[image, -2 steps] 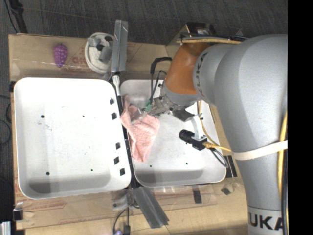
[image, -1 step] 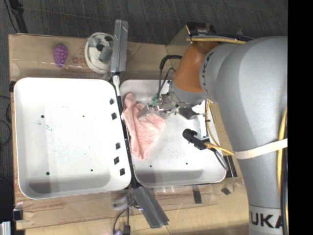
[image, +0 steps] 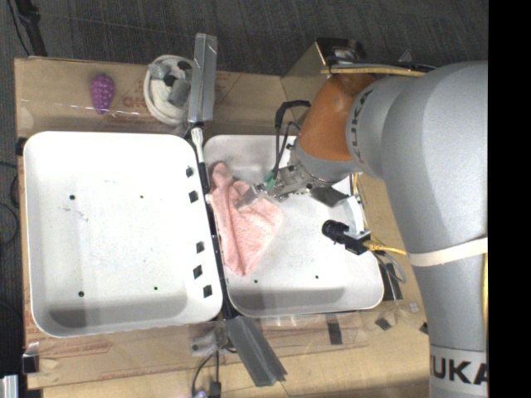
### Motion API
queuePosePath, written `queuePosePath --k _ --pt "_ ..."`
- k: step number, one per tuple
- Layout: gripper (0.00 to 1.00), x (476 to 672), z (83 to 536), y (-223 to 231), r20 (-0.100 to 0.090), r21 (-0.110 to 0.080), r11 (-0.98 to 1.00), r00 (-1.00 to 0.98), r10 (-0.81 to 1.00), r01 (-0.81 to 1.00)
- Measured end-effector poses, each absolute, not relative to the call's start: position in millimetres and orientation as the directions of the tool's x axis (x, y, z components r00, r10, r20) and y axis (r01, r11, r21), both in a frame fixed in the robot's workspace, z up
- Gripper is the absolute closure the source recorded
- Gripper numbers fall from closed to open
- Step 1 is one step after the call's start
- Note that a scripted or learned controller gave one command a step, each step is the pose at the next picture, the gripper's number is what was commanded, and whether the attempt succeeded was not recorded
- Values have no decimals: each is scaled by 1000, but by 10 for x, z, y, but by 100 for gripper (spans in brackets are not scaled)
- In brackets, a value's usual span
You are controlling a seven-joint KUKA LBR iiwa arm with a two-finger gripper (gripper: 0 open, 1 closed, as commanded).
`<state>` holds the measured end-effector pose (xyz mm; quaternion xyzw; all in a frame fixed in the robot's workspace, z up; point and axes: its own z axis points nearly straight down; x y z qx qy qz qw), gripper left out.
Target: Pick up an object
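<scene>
Dark flooring surrounds the brown bench (image: 249, 85), which carries two white bins side by side. A pink cloth (image: 242, 226) lies crumpled in the right bin (image: 315, 293), against its wall at nine o'clock. The arm's claw (image: 264, 187) is down at the cloth's twelve-o'clock edge — whether it is clenched or released, I cannot tell. On the bench at eleven o'clock sit a purple object (image: 102, 92) and a white roll (image: 166, 89) — well apart from the cloth.

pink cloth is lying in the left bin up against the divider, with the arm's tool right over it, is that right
Not quite: the pink cloth lies in the right bin, not the left, against the divider, with the tool at its upper edge. The camera view shows this.
</scene>
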<state>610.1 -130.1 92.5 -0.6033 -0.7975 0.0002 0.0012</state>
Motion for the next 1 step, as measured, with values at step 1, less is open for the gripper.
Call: queuePosePath --k 1 --pt "100 6105 1028 -1294 2 -3 276 -276 961 961"
